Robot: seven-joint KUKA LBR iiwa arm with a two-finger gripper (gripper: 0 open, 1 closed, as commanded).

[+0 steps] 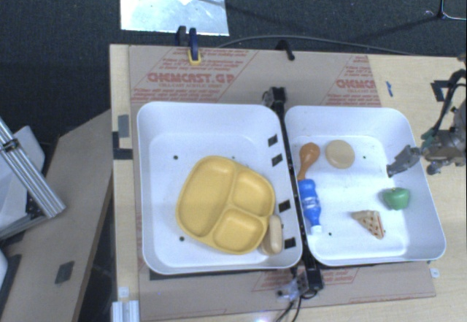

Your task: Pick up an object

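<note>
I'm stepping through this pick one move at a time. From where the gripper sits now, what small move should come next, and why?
Probably a short move down and slightly toward the green object. The gripper sits at the right bin's right edge, just above that object with nothing between its fingers, and it is the nearest thing; the pizza slice and round cookie lie farther off.

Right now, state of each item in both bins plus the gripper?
yellow divided plate: flat, upright, left bin
bread roll: lying against the plate's edge
orange drumstick: lying flat, right bin
round cookie: flat
blue bottle: on its side
pizza slice: flat
green pepper: resting loose, not gripped
gripper: at right bin's edge, holding nothing
</note>
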